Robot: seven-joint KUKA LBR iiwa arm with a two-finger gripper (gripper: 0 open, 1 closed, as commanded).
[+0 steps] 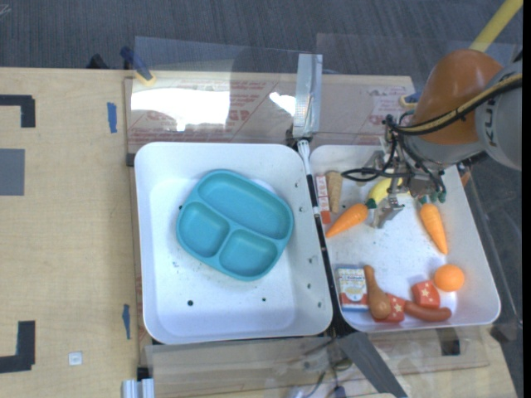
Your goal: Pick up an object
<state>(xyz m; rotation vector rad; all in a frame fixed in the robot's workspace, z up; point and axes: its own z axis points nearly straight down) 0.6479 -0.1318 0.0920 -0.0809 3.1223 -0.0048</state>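
Gripper [388,210] low in the right bin [481,305], finger state we cannot tell. Toy carrot [347,220] lies just left of gripper; looks light, rigid, slick plastic, so we'd pinch its thick middle.

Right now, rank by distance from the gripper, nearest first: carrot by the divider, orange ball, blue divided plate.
1. Carrot by the divider: just left of the gripper, same right bin.
2. Orange ball: toward the right bin's near right corner.
3. Blue divided plate: in the left bin, across the divider.
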